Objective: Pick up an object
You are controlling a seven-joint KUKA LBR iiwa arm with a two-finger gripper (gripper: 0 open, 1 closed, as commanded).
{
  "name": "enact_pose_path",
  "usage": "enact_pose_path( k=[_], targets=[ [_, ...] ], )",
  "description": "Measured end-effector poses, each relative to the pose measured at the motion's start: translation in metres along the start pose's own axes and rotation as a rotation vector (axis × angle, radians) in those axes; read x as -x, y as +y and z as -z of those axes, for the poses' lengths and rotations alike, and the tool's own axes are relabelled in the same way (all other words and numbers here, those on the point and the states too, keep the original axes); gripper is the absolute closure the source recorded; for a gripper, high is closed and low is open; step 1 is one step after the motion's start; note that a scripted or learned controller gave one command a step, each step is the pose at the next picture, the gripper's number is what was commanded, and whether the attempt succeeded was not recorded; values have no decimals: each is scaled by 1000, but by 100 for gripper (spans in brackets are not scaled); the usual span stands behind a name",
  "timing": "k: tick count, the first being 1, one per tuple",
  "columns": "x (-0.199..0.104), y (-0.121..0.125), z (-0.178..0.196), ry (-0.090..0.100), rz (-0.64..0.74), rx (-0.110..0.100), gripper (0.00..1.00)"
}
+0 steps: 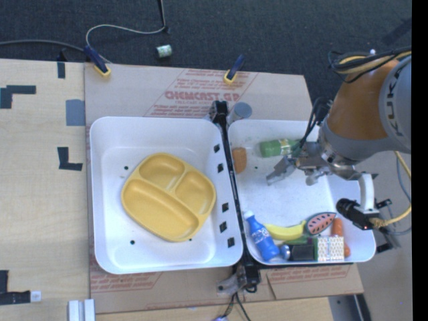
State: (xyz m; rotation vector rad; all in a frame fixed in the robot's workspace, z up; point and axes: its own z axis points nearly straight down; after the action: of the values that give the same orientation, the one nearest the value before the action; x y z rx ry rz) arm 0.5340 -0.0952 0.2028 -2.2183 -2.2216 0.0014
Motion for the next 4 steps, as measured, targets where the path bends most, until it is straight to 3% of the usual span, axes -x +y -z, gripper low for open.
enact_pose_path(
  k=[1,2,3,4],
  targets=[
    [13,-50,25,0,0,1,0],
    [16,-50,23,0,0,0,0],
    [28,-51,-5,0,-1,-1,0],
    [62,-51,-90,0,-1,-1,0]
  ],
)
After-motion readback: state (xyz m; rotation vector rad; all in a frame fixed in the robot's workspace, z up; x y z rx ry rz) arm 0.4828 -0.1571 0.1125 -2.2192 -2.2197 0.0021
